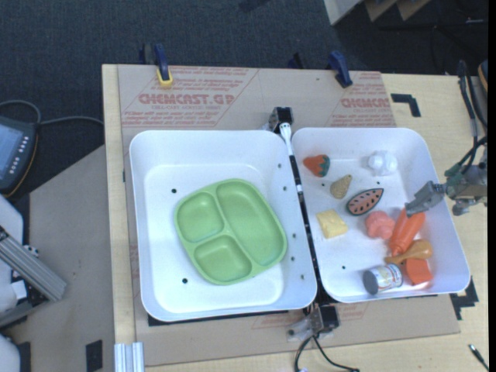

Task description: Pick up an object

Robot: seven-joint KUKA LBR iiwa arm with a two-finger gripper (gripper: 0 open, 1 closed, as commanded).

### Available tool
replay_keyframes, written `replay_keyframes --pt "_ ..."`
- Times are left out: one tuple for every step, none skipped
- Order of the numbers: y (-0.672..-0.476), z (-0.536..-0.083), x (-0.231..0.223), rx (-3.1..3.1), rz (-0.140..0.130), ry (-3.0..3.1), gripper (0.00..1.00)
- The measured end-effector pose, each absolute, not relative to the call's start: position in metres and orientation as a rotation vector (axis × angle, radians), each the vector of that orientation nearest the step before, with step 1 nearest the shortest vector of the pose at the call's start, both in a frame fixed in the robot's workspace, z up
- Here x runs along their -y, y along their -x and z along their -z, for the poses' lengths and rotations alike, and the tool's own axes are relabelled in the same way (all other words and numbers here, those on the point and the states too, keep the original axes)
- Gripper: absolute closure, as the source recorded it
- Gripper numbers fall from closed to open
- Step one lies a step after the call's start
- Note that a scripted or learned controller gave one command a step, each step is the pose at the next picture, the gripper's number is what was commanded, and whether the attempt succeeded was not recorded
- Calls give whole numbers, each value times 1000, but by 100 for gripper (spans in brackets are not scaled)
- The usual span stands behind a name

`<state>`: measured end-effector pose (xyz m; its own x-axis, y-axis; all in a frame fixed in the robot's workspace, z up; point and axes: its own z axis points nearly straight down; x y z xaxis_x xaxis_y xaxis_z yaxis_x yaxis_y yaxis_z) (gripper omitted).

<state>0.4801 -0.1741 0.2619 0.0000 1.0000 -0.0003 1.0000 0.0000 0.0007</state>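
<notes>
The right bin (pixel 434 155) holds several small items: a red strawberry (pixel 316 163), a white lump (pixel 380 161), a tan piece (pixel 340 185), a watermelon slice (pixel 364 201), a yellow cheese wedge (pixel 332 224), a pink lump (pixel 379 224), an orange carrot (pixel 406 232), an orange-red block (pixel 418 270) and a small can (pixel 383 277) lying on its side. My gripper (pixel 426 199) reaches in over the bin's right rim. It sits just above the carrot's upper end, and nothing shows in its grasp.
The left bin (pixel 155 161) carries a green three-compartment plate (pixel 229 230). Blue clamps (pixel 162 59) hold the cardboard-covered bench at the back. Cables (pixel 474 99) hang near the right edge by the arm.
</notes>
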Motion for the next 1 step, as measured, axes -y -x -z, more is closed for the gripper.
replay_keyframes --pt "-471 -214 171 -2226 4 -2226 0"
